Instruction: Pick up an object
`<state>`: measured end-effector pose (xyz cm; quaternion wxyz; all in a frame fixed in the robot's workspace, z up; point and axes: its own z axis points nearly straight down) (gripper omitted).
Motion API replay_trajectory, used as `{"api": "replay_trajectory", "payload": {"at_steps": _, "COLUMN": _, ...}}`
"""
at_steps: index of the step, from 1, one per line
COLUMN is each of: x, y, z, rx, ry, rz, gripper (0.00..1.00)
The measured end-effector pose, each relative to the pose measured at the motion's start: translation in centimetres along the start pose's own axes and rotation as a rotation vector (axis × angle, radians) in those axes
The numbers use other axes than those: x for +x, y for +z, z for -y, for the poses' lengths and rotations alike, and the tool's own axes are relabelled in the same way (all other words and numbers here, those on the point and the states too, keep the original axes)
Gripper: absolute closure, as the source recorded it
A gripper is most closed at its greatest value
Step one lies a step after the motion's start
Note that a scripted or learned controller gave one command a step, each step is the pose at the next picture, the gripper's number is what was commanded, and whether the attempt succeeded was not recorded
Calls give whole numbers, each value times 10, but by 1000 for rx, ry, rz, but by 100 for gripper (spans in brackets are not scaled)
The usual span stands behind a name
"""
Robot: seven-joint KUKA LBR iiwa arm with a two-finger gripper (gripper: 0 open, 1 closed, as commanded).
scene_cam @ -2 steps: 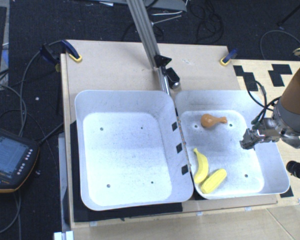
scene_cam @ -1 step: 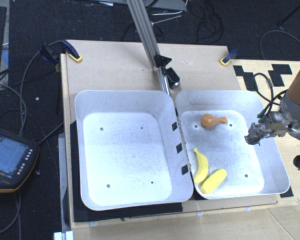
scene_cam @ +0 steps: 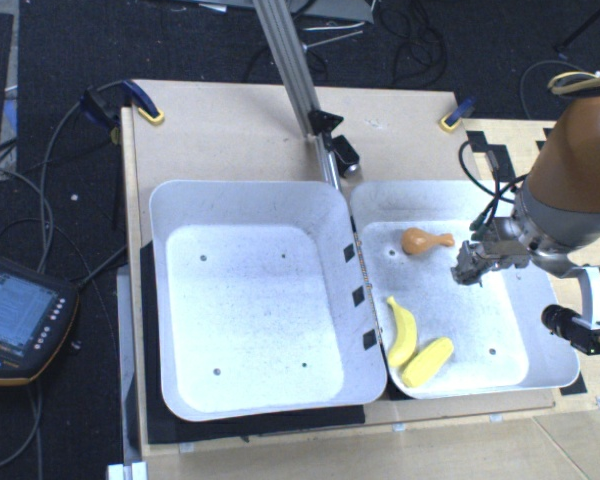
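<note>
In the right bin (scene_cam: 500,368) lie an orange pear-shaped toy (scene_cam: 423,240) near the back, a yellow banana (scene_cam: 401,330) along the left wall, and a yellow oblong piece (scene_cam: 427,361) right beside the banana at the front. My gripper (scene_cam: 469,271) hangs over the right bin's back right part, a short way right of the orange toy and apart from it. Nothing shows between its fingers.
The left bin (scene_cam: 180,208) sits beside the right one, sharing a raised middle edge. A metal camera pole (scene_cam: 290,58) rises behind the bins. A teach pendant (scene_cam: 15,318) lies on the floor at left. Cables run along the bench's right edge.
</note>
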<state>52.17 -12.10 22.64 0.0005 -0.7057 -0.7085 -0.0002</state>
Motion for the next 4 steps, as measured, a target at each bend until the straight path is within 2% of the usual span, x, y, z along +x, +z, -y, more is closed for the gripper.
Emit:
{"api": "replay_trajectory", "payload": {"at_steps": 1, "x": 44, "y": 4, "z": -14, "rx": 0, "ry": 0, "rz": 0, "gripper": 100}}
{"api": "replay_trajectory", "payload": {"at_steps": 4, "x": 193, "y": -1, "z": -21, "rx": 0, "ry": -1, "rz": 0, "gripper": 100}}
